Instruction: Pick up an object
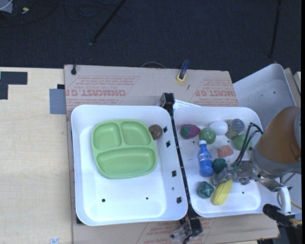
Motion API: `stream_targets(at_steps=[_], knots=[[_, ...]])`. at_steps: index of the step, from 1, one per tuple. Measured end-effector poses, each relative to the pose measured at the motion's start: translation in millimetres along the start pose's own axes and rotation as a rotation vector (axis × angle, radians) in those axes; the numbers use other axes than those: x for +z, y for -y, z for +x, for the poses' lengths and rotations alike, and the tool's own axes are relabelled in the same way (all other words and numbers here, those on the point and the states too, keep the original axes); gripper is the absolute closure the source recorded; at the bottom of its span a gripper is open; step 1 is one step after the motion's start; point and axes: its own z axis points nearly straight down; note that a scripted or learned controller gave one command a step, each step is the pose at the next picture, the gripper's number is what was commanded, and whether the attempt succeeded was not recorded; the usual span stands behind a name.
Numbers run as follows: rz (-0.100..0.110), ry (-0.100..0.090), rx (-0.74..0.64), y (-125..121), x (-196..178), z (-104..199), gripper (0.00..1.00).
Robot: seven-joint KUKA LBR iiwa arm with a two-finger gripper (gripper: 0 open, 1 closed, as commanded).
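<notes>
Arm (279,141) reaches in from the right and hangs low over the right bin (254,202), wrist bent so that the gripper (229,177) comes down among the cluttered toys, which suits a grab from above; whether the claw is wide or narrow I cannot tell, since its metal parts blur into the things under it, and nothing is plainly seen held; the likeliest targets lie right at its tip: the corn (222,192) touching or just under it, a teal ball (219,164) just beside, a green lump (205,189) near the corn; the blue bottle (205,159) lies close on the left and could be knocked; further back sit a purple toy (190,131), a green ball (208,135), a white egg (218,127), a can (236,127) and an orange block (224,151), all packed closely, so a clean grip looks hard; the left bin (86,187) holds a green tray (124,148) with a brown ball (155,131) just beside it, well apart from the arm
</notes>
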Motion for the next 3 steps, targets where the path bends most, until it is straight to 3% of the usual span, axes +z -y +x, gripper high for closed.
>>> stream_targets(at_steps=[1,3], knots=[[-0.002,0.000,0.006,-0.3,-11.5,-1.5,1.00],[-0.006,0.002,0.000,-10.2,-109.3,4.9,1.00]])
